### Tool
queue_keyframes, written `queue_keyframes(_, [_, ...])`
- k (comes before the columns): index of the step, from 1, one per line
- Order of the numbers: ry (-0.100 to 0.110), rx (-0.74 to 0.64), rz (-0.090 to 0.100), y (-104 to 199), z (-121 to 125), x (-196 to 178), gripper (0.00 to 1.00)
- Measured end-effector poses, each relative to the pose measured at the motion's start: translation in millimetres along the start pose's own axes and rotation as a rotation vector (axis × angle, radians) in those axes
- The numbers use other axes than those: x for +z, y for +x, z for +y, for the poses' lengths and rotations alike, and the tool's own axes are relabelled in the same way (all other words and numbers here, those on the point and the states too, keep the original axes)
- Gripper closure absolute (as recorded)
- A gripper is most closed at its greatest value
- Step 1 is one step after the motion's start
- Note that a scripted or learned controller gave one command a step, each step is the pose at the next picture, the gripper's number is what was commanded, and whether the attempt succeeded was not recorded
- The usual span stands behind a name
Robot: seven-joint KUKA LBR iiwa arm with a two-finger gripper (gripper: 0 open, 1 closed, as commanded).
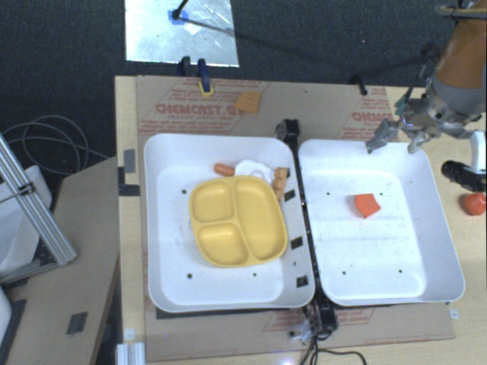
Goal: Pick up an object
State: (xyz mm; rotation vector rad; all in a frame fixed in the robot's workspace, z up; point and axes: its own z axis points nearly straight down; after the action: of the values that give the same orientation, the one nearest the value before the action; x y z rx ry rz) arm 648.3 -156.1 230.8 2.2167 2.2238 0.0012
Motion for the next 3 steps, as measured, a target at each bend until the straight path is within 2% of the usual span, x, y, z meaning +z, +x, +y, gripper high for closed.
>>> queue_keyframes(1, [0.001,0.003,-0.001,-30.3,-0.1,60.4,0.0])
queue_keyframes(2, [0.006,0.003,0.002,-37.5,-22.9,143.6,0.0])
queue_keyframes(3, [0.004,0.001,0.002,-2.3,-56.4,146.8,0.0])
